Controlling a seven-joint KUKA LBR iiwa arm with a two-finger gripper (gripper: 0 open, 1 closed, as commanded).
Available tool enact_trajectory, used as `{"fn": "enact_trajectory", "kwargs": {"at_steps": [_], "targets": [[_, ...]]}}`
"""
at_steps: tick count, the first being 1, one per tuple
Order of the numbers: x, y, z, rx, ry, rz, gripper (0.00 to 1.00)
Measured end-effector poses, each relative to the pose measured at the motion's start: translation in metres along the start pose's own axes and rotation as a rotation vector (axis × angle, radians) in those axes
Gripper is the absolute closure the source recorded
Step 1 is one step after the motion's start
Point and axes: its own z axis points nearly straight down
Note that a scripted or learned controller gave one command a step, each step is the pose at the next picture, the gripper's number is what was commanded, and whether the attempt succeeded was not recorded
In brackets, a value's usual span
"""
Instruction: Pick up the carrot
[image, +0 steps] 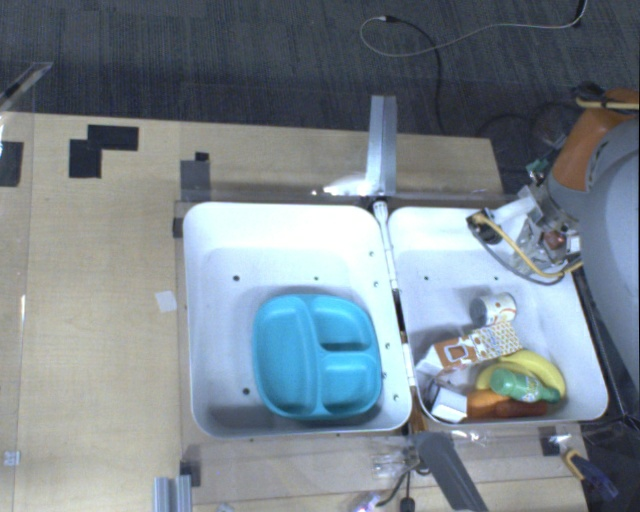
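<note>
Hovering gripper (528, 236), seemingly well apart from carrot (487, 403).

Arm (615, 190): broad, rounded grey casing with a smooth matt surface. Band (582, 150): orange, curved, set above the wrist, with a pale cream strip along its upper edge. Wrist (540, 205): narrower than the casing, pale grey to white, with small dark fittings at its side. Gripper (548, 238): compact cluster of pale and metallic parts around a small reddish-brown round spot. Finer detail is too small to resolve.
</note>
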Motion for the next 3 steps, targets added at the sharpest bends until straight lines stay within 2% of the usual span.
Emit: {"fn": "enact_trajectory", "kwargs": {"at_steps": [1,3], "targets": [[-0.011,-0.004,-0.093,-0.001,0.004,0.018,1.0],[0.0,0.001,-0.145,0.0,0.002,-0.024,1.0]]}}
